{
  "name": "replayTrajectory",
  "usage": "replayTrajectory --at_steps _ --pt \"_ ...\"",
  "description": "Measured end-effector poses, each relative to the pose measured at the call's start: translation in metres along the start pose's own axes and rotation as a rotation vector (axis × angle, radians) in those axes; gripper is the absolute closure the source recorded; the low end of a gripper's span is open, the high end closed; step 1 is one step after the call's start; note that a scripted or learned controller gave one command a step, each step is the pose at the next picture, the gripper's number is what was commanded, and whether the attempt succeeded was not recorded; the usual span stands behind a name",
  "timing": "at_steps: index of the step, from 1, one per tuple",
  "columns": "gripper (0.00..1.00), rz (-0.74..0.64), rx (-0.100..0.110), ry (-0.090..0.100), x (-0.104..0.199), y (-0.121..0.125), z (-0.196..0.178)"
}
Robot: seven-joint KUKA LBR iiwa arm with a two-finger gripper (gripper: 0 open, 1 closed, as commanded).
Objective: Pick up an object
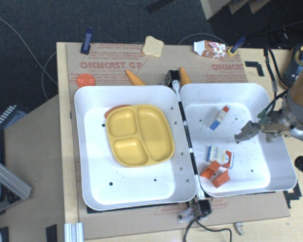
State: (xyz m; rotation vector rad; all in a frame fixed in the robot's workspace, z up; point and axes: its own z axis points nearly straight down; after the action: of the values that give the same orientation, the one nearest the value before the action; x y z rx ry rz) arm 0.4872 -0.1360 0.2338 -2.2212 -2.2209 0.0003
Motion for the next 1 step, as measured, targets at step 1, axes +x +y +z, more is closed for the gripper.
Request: replayTrajectory --at_steps 1 --pt "0.00 0.000 0.002 0.001 0.0392 -0.0053 0.1111"
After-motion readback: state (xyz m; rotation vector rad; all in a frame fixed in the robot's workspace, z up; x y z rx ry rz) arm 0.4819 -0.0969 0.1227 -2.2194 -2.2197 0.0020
